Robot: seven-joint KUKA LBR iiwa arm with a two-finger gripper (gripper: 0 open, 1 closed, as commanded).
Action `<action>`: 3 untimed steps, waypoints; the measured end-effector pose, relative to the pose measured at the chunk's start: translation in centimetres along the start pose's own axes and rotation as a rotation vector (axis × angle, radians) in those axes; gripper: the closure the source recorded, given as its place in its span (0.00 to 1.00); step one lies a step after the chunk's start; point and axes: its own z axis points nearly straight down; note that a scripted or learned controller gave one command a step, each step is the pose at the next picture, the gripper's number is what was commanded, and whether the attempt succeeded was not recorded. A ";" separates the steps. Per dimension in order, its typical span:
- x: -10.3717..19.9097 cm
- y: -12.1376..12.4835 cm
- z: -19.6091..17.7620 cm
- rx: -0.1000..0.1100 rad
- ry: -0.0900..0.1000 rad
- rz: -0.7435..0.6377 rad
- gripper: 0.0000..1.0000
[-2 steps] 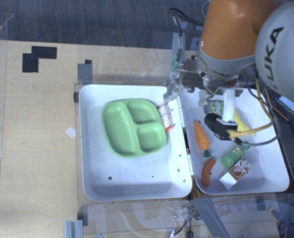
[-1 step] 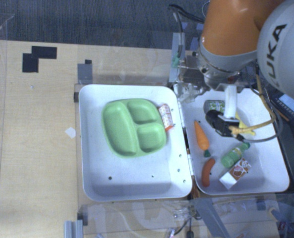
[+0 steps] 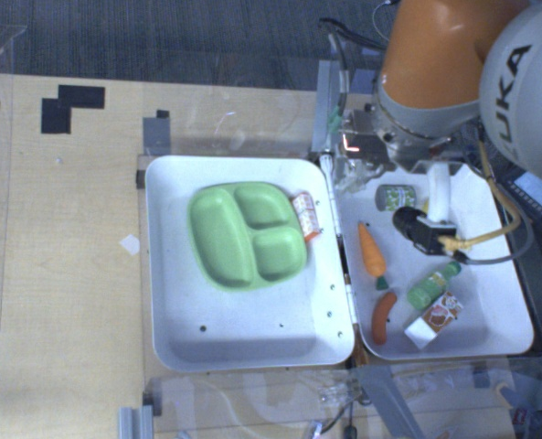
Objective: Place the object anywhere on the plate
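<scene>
A green divided plate [image 3: 245, 234] lies in the left bin [image 3: 175, 327]. A small red-and-white packet [image 3: 304, 216] rests against the plate's right rim, partly over its edge. My gripper [image 3: 351, 165] hangs under the grey and orange wrist, above the back left corner of the right bin [image 3: 513, 323], by the wall between the bins. It is to the right of the packet and higher than it. The wrist hides most of the gripper, and I see nothing held in it.
The right bin holds a carrot [image 3: 372, 251], a reddish sausage [image 3: 383, 314], a green bottle [image 3: 432, 286], a small red-and-white carton [image 3: 436, 319] and a green-labelled can [image 3: 397, 197]. The arm covers that bin's back right part.
</scene>
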 end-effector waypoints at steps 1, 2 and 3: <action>-1.8 0.8 0.8 0.001 0.000 0.000 1.00; -3.2 -0.7 1.2 0.000 0.000 0.011 1.00; -5.2 2.4 -0.5 -0.002 0.000 -0.178 1.00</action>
